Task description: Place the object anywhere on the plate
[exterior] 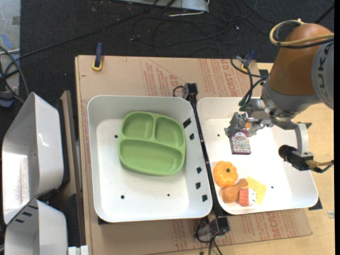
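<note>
You are holding a small purple carton (241, 142) in the closed gripper (243, 130) above the right bin (297, 195); carry it level toward nine o'clock, releasing only once centred over the green plate (153, 143).

We see a green plate (153, 143) with three compartments lying flat in the middle of the left bin (101, 158), two smaller sections on its far side and one long section on its near side. The object, a small flat packet (241, 142) with a pink and white printed face, sits in the right bin (297, 187), toward its far left part.
</note>
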